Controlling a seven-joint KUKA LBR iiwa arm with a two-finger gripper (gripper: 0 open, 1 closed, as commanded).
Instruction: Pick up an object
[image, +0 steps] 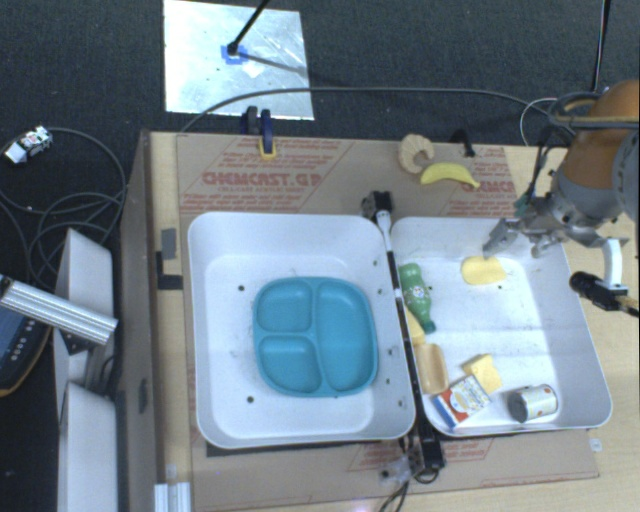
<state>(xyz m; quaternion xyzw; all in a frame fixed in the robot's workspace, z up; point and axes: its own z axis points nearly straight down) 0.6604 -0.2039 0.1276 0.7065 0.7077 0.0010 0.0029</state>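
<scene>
Yellow soft-looking piece (483, 271) in the upper part of the right bin (590, 375) looks like the target; it lies flat on the bin floor, clear of the other items. Gripper (528, 240) hangs just right of and above it in the frame, fingers apart, nothing between them. Likely step: approach. To do it well, centre the jaws over the piece, drop straight down until the tips straddle it, then close; it is low and flat, so tips need to reach near the floor. Green bottle (416, 297) sits by the divider, well apart to the left. Small can (532, 403) and a carton (463, 400) are at lower right. Blue divided tray (314, 335) sits in the left bin (215, 300)
</scene>
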